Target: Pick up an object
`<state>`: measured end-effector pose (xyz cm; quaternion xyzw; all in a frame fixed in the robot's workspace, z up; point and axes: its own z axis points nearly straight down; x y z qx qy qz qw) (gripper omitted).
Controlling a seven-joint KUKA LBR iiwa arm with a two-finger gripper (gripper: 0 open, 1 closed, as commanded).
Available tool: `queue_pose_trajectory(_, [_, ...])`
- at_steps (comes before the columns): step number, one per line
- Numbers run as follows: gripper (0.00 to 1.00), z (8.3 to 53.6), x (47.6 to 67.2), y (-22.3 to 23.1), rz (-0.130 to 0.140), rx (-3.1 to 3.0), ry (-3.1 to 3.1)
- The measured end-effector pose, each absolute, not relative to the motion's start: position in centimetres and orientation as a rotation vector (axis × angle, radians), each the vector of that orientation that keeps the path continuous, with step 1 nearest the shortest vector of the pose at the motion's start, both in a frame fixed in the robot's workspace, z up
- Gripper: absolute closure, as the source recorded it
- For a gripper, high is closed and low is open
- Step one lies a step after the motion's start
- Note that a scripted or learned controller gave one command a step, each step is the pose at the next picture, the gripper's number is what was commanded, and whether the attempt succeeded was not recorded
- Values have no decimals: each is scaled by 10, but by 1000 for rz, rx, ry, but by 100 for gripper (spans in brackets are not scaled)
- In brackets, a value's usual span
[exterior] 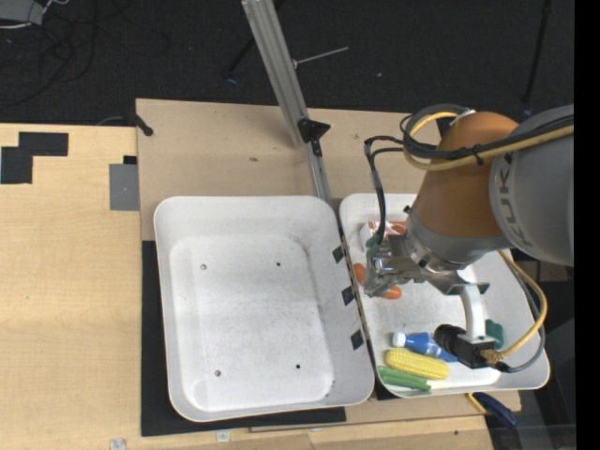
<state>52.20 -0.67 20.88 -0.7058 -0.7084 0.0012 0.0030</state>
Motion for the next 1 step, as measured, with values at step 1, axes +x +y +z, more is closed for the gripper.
queue_pose_trajectory(1, [100,228,514,44,-1,-2213,-2225])
